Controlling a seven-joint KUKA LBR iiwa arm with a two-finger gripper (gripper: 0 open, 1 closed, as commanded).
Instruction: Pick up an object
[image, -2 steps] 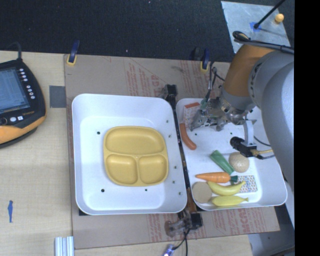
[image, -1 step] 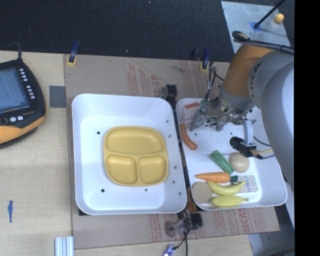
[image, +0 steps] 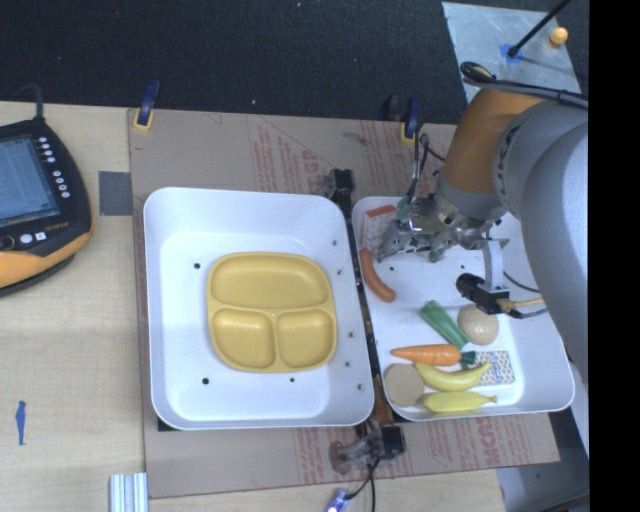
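Camera view, jaws (image: 398, 238) at right bin's (image: 540, 400) far-left corner

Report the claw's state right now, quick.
Claw: cannot be told. It sits low over the far end of the right bin, by the sausage; nothing visibly in it.

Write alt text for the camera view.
A grey robot arm's gripper hangs over the top of the right bin, near a sausage; a carrot and a banana lie lower down. The left bin holds a yellow divided plate.
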